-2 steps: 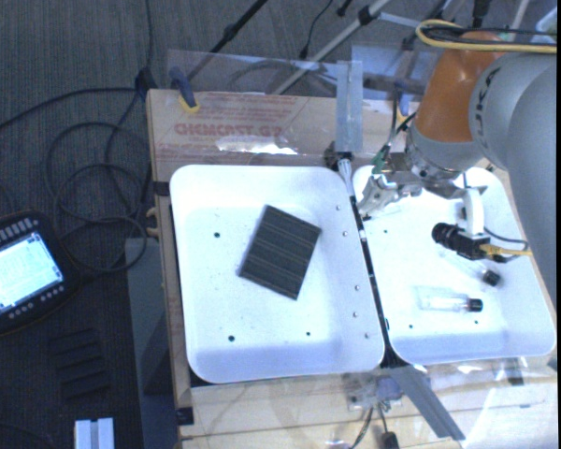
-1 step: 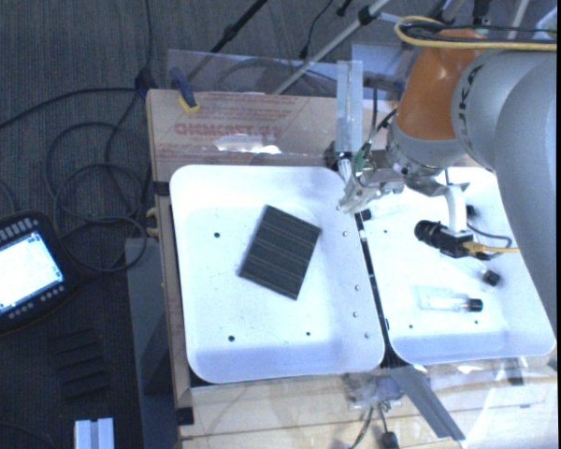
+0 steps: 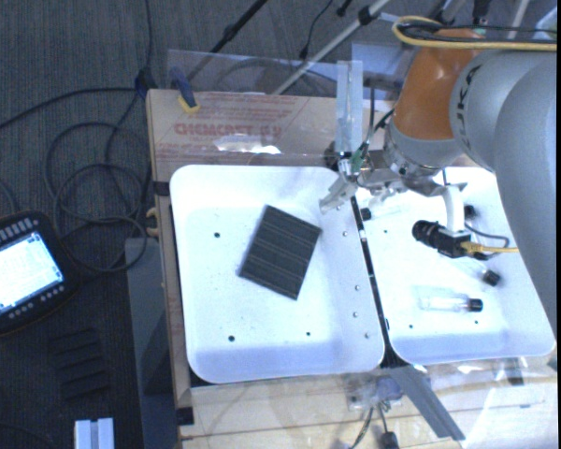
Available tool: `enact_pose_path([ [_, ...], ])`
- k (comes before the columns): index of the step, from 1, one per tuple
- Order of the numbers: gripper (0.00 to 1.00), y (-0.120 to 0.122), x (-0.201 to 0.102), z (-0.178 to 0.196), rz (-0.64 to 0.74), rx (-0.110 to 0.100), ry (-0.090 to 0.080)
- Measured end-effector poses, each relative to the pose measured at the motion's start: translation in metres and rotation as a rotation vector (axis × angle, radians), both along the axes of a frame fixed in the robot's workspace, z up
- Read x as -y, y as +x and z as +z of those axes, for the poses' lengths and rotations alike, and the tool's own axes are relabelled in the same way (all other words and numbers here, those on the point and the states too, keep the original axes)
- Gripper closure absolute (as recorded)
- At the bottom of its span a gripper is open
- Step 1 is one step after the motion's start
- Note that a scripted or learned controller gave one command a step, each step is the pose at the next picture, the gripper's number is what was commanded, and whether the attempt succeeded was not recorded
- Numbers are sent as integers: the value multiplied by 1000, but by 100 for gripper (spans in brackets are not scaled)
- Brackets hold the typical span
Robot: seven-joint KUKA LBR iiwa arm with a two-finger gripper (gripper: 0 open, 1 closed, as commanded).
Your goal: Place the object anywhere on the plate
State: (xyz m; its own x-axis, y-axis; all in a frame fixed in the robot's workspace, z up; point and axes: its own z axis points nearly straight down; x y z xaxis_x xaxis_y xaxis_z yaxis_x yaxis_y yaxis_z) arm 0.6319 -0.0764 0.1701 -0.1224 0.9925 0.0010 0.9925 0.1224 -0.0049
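Dark grey ribbed square plate (image 3: 280,252), lying flat and turned at a slant in the middle of the left bin (image 3: 206,344), small clear tube with dark cap (image 3: 452,301), lying on its side in the right bin (image 3: 524,340)

The grey arm (image 3: 514,110) comes in from the right side and bends down toward the far part of the view. The orange band (image 3: 428,87) sits above the wrist. Below it, the gripper (image 3: 355,187) points down and to the left.
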Motion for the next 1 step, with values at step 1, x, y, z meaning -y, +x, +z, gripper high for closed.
enact_pose_path([
  [1, 0, -6, -86, 10, 150, 0, -1],
])
